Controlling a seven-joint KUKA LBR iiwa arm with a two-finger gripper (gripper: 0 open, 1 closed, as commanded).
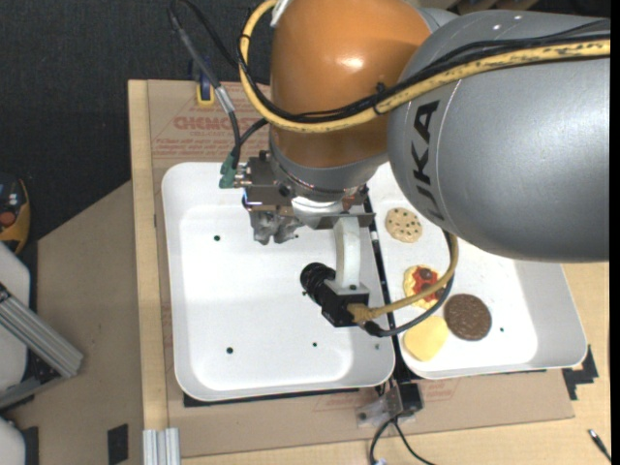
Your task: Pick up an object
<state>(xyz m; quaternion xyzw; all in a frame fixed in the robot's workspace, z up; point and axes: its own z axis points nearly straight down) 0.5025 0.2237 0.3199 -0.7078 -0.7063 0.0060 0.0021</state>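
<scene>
My gripper (275,229) hangs over the upper middle of the left white bin (208,356), under the large orange and grey wrist. Nothing shows in its grasp. The objects lie in the right white bin (542,352): a pale chocolate-chip cookie (403,224) at the back, a small red and yellow piece (422,279) below it, a brown round disc (468,316), and a pale yellow piece (426,338) at the front. All of them lie to the right of my gripper, across the wall between the bins. The arm hides the right bin's back part.
Both bins rest on a brown cardboard sheet (155,124) with red print at the back. The grey arm (523,134) fills the upper right. A metal rail (39,342) lies off the bench at the left.
</scene>
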